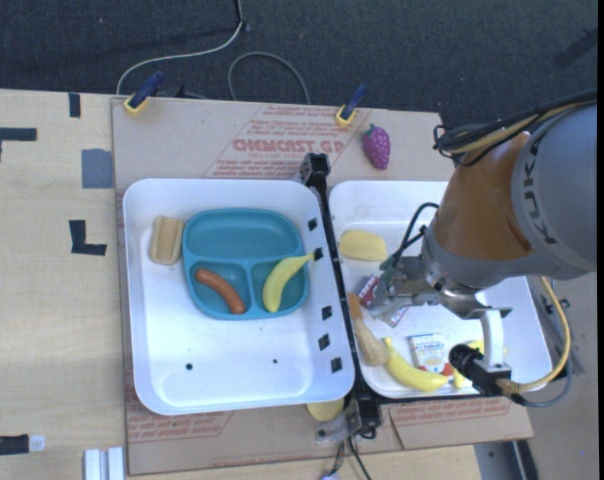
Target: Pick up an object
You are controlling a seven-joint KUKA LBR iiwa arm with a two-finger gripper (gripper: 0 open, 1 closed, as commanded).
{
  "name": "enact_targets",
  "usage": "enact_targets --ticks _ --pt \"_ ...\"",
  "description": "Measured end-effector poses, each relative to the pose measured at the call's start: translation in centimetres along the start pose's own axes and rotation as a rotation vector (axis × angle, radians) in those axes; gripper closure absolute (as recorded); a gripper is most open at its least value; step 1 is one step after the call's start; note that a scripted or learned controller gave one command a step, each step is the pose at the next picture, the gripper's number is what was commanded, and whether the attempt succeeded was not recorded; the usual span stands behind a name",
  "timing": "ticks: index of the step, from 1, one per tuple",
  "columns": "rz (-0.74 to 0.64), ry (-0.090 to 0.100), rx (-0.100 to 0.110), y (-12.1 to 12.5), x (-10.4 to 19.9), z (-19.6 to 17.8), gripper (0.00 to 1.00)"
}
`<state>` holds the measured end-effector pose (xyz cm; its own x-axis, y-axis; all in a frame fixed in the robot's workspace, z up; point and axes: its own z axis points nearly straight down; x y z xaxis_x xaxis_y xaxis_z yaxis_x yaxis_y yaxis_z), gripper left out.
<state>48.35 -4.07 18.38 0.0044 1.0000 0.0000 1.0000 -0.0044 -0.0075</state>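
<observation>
Am hovering gripper (384,301) low in right bin (402,200), near divider edge; finger state I cannot tell; yellow piece (363,245) just beside, banana (414,372) crowding front wall

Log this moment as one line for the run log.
arm over right bin | gripper low by yellow piece | grasp unconfirmed | banana untouched

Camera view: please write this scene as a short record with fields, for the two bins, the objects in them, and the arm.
left bin: holds a blue divided plate and a tan bread piece beside it
plate contents: a sausage and a banana
right bin: holds a yellow piece, a second banana, a small packet
outside bins: purple grapes on the board
arm: over the right bin
gripper: low in the right bin, finger state unclear
</observation>
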Motion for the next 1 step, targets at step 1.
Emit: enact_targets --ticks 1 --pt "-0.010 0.002 -0.006 -0.01 4.24 -0.84 1.00"
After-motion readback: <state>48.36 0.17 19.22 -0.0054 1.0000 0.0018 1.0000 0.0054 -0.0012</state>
